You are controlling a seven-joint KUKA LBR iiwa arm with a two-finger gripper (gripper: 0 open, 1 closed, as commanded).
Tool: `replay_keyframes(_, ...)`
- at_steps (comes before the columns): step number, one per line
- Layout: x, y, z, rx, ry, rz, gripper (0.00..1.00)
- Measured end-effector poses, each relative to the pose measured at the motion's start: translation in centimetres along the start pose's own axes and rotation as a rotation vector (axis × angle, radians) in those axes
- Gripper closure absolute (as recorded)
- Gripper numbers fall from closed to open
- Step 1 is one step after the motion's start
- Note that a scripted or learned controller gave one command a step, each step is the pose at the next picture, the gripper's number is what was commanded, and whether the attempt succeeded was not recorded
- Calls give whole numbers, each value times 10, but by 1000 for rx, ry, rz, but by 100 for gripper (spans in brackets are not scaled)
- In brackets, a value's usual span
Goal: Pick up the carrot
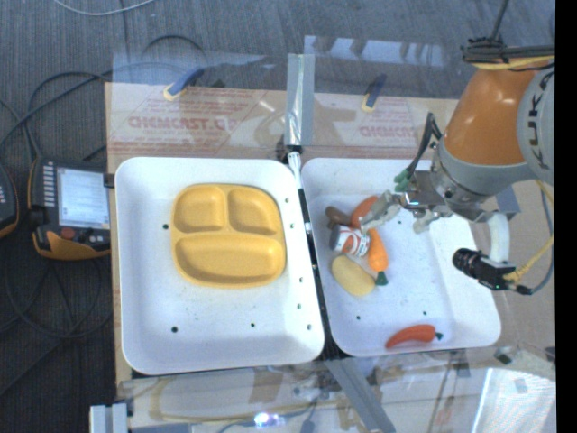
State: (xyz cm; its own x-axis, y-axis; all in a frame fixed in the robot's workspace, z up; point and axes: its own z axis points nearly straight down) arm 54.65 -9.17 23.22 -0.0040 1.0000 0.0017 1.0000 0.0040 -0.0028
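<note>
Orange and tapered, the carrot [378, 252] lies in the right bin [469, 327], beside a yellow potato [353, 276] and touching a small can [352, 240]. The jaws [389, 204] hang above the bin's upper middle, just up and right of the carrot; whether they are apart I cannot tell. This looks like the approach: next, shift toward the carrot and descend.

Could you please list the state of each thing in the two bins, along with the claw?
carrot: lying in the right bin, unheld, beside the potato.
potato: lying flat, touching the small can.
small can: tipped on its side.
red pepper: lying near the right bin's front wall.
yellow tray: resting flat in the left bin.
claw: low over the pile; finger state unclear.
</note>
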Motion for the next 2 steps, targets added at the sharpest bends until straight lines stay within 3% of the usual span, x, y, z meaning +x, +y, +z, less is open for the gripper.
replay_keyframes(1,-58,1,136,-1,0,-13,0)
replay_keyframes(2,-57,1,128,2,2,-14,100)
